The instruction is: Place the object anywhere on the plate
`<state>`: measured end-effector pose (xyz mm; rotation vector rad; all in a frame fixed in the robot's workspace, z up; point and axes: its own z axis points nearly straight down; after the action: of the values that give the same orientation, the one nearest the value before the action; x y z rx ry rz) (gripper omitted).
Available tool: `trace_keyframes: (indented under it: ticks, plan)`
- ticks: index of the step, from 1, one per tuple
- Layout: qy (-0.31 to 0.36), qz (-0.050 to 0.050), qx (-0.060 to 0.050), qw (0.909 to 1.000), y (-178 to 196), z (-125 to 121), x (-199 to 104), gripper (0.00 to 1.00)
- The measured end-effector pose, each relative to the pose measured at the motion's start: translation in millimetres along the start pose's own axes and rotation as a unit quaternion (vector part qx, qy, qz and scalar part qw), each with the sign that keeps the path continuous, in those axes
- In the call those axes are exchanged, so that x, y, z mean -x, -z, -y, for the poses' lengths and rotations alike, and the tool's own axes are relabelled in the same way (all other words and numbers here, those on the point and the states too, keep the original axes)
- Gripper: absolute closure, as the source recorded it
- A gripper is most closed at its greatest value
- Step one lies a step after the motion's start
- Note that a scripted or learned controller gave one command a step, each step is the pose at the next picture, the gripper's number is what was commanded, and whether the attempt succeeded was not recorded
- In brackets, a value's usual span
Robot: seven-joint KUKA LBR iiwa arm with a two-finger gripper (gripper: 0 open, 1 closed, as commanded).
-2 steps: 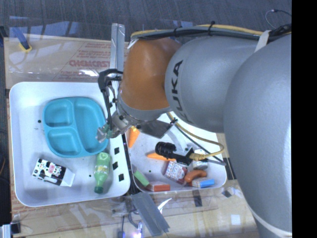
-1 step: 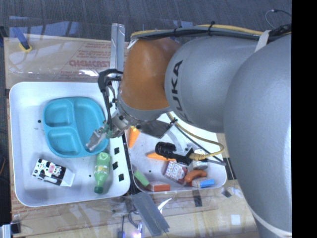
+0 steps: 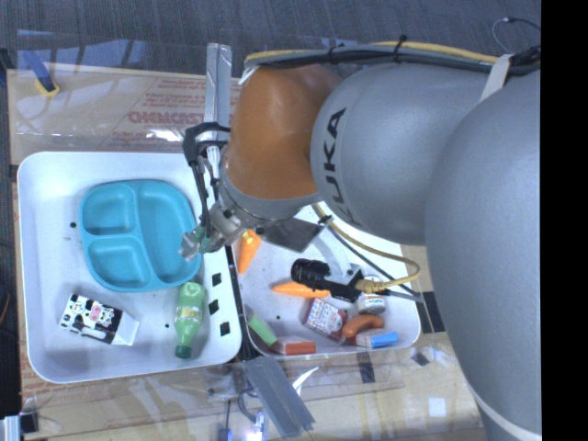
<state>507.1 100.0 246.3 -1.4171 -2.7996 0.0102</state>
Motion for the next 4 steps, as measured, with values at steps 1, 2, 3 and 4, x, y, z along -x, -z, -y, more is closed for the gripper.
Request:
trace_keyframes:
  ticks: [1, 2, 3, 4]
  plan:
    - [0.0, 0.0, 0.0, 1.0, 0, 0, 0, 0.0]
    - [0.003, 0.0, 0.0, 1.0, 10, -1, 0, 1.0]
    - [0.004, 0.0, 0.0, 1.0, 10, -1, 0, 0.0]
    - [0.007, 0.001, -0.001, 1.0, 20, -1, 0, 1.0]
